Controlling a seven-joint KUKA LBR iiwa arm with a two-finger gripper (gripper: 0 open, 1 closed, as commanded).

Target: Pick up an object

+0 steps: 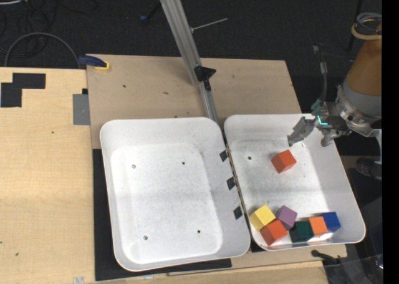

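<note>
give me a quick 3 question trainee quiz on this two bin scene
1. True or false: the lone red-orange cube lies in the right bin.
2. Which cube in the cluster along the right bin's near edge is closest to the left bin? A) blue B) yellow C) green
3. Fill in: the pincer hangs over the ____ bin.

Key:
1. True. It sits apart from the cluster, near the bin's middle.
2. B. The yellow cube is at the cluster's left end; the blue cube is at its right end and the green cube sits between.
3. Right, up and to the right of the lone cube in this view.
</note>
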